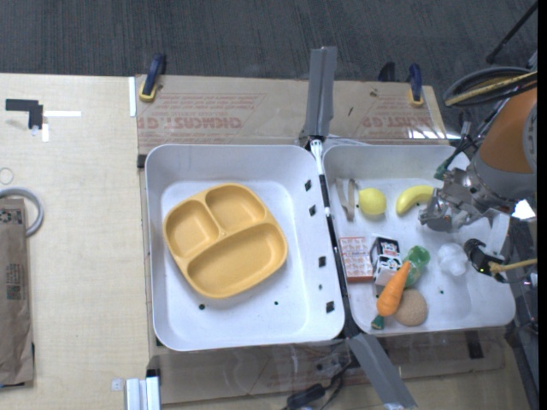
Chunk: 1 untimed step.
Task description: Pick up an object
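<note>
The claw (438, 215) hangs low over the right bin (479, 314), near its right wall; whether it is wide or narrow cannot be told. The banana (414, 197) lies just beside it toward the far edge, the lemon (372, 202) further left. This looks like the approach step: next it should centre over one item and descend. The carrot (392, 290) and boxes (369, 258) crowd the near edge; the bin's right side offers more room.

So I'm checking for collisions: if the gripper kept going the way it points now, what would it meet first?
The gripper points leftward and down, just right of the banana. Continuing, it would probably touch the banana's lower end or the bin floor beside it; depth is unclear.
</note>
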Motion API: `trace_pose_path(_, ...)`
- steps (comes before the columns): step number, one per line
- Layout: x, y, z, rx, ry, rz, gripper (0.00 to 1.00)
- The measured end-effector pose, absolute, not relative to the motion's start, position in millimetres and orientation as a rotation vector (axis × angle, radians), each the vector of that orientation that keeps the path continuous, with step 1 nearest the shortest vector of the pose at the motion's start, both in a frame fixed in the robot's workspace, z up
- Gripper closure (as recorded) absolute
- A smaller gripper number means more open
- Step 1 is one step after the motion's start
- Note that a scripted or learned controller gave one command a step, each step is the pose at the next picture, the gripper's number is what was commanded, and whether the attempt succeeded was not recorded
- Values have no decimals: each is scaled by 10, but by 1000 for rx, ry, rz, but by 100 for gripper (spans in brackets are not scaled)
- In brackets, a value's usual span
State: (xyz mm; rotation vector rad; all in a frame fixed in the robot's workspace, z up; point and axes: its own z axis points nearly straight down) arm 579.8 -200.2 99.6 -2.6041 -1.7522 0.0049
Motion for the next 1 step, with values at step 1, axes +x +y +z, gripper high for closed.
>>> trace_pose_path(1, 6451, -1641, 1915, -2371, -2063, 3, 100)
